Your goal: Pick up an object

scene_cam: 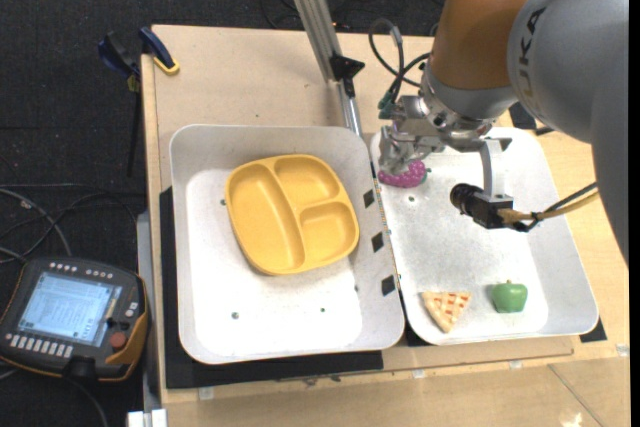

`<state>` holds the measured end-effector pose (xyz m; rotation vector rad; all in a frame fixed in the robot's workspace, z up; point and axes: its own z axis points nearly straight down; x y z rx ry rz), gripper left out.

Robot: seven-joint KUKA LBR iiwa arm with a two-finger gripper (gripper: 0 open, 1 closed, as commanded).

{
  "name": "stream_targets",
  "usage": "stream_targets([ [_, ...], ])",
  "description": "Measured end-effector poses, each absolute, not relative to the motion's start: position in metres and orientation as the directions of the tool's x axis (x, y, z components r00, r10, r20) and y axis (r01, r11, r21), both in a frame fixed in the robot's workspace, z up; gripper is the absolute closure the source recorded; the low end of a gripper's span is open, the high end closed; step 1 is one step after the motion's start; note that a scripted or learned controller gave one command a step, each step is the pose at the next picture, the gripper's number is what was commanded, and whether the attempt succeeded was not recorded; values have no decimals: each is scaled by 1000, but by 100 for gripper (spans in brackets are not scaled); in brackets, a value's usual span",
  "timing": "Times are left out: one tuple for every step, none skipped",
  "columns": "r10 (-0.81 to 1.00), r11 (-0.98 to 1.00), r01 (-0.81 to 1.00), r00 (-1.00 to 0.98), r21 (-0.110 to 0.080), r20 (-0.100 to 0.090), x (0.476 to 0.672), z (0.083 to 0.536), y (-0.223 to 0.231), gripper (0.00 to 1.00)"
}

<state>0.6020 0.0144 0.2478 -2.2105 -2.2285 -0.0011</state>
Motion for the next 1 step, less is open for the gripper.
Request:
stream_targets([
  [1000, 8, 1000, -8, -4, 2, 578, 234, 63, 100],
])
